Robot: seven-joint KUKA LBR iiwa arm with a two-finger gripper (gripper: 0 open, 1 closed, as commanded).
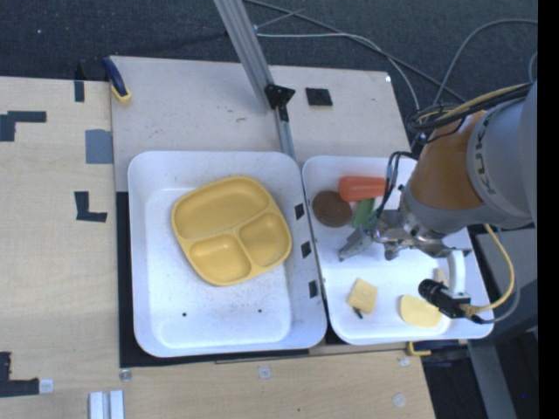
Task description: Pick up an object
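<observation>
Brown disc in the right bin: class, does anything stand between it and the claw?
Nothing visible does. The claw sits just below and right of the brown disc over bare bin floor. The orange carrot-like piece lies beside the disc, not between them.

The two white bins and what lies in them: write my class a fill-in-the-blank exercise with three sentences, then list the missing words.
1. The yellow divided plate lies in the ____ bin of the view.
2. The brown disc lies right beside an ____ carrot-like piece.
3. The gripper hangs over the ____ bin of the view.

Missing words: left; orange; right
</observation>
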